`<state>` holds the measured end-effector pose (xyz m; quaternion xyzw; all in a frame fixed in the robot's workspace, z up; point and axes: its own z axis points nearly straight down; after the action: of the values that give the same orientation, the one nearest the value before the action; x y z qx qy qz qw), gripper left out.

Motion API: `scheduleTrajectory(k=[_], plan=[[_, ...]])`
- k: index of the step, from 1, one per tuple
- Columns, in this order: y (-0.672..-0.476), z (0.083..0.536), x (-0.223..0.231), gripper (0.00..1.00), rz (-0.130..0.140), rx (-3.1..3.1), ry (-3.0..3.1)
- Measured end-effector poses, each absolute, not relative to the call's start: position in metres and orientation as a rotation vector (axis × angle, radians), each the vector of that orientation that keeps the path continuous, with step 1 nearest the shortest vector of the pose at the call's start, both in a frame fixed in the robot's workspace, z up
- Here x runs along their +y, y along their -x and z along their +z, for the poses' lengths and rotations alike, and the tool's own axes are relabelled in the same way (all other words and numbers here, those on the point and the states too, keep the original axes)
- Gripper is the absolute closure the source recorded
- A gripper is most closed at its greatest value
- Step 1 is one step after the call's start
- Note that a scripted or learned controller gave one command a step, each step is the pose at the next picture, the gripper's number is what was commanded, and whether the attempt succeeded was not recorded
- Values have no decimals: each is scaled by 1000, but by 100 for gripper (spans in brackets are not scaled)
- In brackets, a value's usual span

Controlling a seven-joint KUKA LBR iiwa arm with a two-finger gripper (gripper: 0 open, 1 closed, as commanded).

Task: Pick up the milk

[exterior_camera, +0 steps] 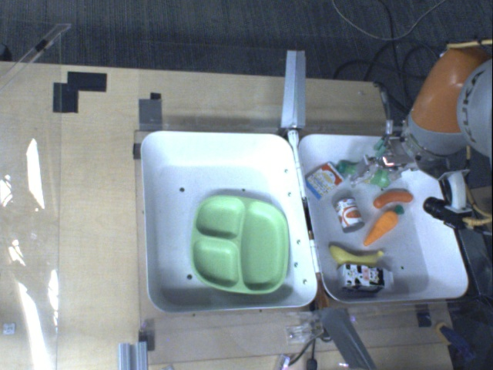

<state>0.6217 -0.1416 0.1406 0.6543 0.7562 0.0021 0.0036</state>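
The milk [362, 277] is a small black-and-white patterned carton. It lies on its side near the front wall of the right bin [439, 284], just in front of a banana [356, 254]. The arm comes in from the right, grey with an orange band. My gripper [390, 156] hangs over the back of the right bin, above a pale green item [368, 173]. It is far behind the milk and not touching it.
The right bin also holds a white-and-orange carton [323, 179], a small can [349, 213], a carrot [383, 226] and an orange sausage shape [393, 198]. A green divided plate [240, 243] lies in the left bin [162, 206]. A metal post [293, 91] stands behind the bins.
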Motion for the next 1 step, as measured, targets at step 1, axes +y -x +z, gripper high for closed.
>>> scheduleTrajectory(k=[1], plan=[[-560, 162, -85, 0, 5, 2527, -1860]])
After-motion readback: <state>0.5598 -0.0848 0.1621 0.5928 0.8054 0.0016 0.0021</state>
